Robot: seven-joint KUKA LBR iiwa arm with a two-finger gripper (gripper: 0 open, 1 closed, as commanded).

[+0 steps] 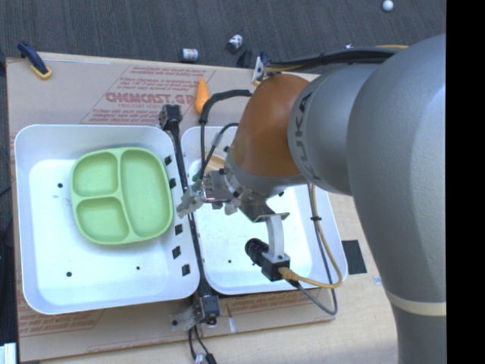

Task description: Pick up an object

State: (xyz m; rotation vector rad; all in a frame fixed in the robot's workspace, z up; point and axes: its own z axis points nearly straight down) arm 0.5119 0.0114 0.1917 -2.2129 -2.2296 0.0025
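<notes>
claw [198, 197]: you are seeing it hanging over the right white plastic bin's [227, 279] left wall, grip unreadable | target: pale green three-compartment plastic plate [121, 196] is lying leftward, mid-left bin [38, 279]

Red print reading "CHEMCAST" followed by "G.P", with smaller illegible lines above and below it, is borne by the cardboard sheet [121, 89] under the bins, and the partly visible letters "UKA" are carried on the grey arm [364, 120] beside its orange band.
</notes>
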